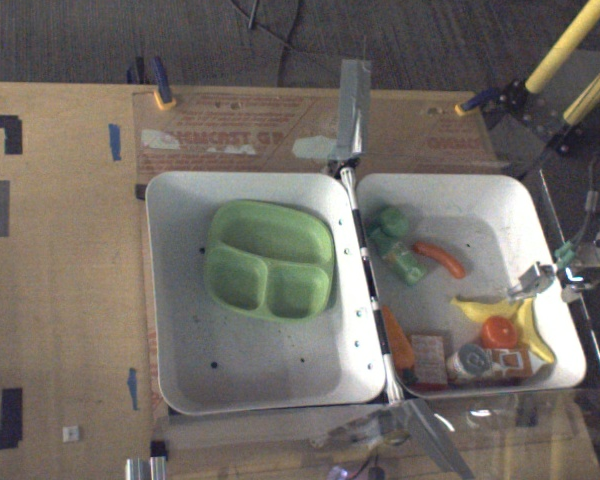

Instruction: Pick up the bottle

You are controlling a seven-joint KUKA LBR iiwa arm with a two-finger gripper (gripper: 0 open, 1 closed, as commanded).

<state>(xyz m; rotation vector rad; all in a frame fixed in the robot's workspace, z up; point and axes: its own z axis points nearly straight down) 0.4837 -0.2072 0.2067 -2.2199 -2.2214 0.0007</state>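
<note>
A small bottle (492, 364) with a whitish cap and a red-orange label lies on its side in the front right corner of the right bin (480, 196). Its cap points left. An orange round piece (498, 330) sits just behind it, on top of a yellow banana (525, 320). My gripper (535, 281) hangs over the right side of this bin, near the right wall. It is behind the bottle and apart from it, above the far end of the banana. Nothing shows in the gripper.
The right bin also holds a green toy (395, 243) at the back left, a red-orange sausage shape (440, 259), a carrot (398, 338) along the left wall and a small brown packet (428, 358) beside the bottle. In the left bin (180, 298) is a green divided plate (270, 260).
</note>
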